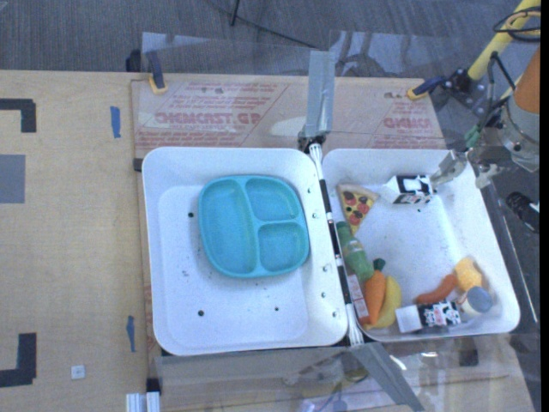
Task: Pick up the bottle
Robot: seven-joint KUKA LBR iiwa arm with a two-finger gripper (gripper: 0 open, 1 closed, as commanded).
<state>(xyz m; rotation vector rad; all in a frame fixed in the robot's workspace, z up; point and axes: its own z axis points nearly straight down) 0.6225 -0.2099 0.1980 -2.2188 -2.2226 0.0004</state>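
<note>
Lying on its side in the right bin [493, 256], the green bottle [351, 251] runs along that bin's left wall, just beside the divider, cap end toward the far side. A toy pizza slice [356, 204] sits just past its cap end. A carrot [375, 292] and a banana [392, 303] crowd its near end, and the carrot looks to be touching it.

Farther out, a black-and-white carton [413, 189] sits near the far wall. A cow-print carton [436, 316], an orange piece [437, 288] and a yellow piece [468, 273] cluster in the near right corner. A teal divided plate [254, 226] sits in the left bin [167, 256].

The gripper [455, 166] hangs at the far right corner of the right bin, near the black-and-white carton and well apart from the bottle. Nothing shows in it. You cannot tell from this angle whether it is spread or pressed together.

Step in hand, as you'd judge it: the approach, with no contact and no grasp started.

The next move needs a sweep across the bin to the left wall, with the wrist turned so the jaws close across the bottle's width. You'd want to come down mid-body, clear of the carrot. The wall leaves little room on that side, so expect a tight fit.
</note>
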